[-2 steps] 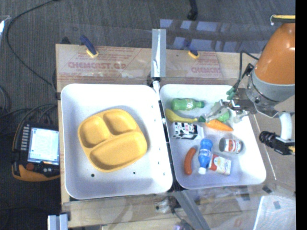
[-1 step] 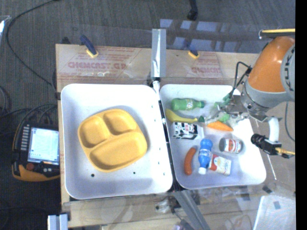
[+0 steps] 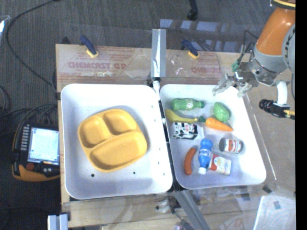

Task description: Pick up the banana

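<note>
Over in the right white bin (image 3: 256, 169), the curved yellow banana (image 3: 180, 117) lies beside a green bottle (image 3: 188, 104); left white bin (image 3: 72, 176) holds a yellow divided plate (image 3: 113, 139); claw (image 3: 232, 84) spread apart above the rim.

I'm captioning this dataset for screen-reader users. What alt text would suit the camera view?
A banana lies in the right white bin among a green bottle, carrot, sausage and other items, while the robot's end effector hovers over that bin's far right corner, holding nothing. The left bin holds a yellow divided tray.
</note>
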